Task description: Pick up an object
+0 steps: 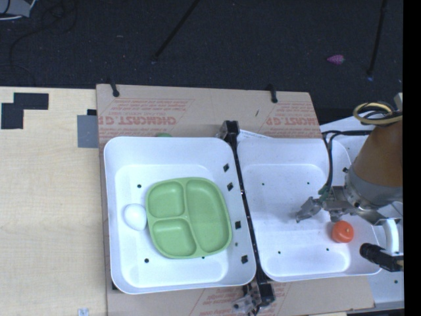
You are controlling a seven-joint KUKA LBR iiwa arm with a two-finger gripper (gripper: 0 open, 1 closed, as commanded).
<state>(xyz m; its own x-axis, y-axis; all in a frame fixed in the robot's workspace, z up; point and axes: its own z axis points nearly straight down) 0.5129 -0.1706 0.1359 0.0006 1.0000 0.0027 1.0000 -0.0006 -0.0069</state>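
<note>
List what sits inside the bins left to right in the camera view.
white egg → green divided plate → end effector → orange ball

Background, upper frame: dark carpeted floor (pixel 217 31) crossed by cables. Left: pale wooden benchtop (pixel 46 209) bearing black and grey marks. Centre: printed cardboard sheet (pixel 197 114).

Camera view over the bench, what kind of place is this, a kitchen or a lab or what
Most likely a robotics lab bench set up for grasping trials. Two white bins, left and right, sit clipped on cardboard, a robot arm reaches in, and cables trail nearby.
</note>
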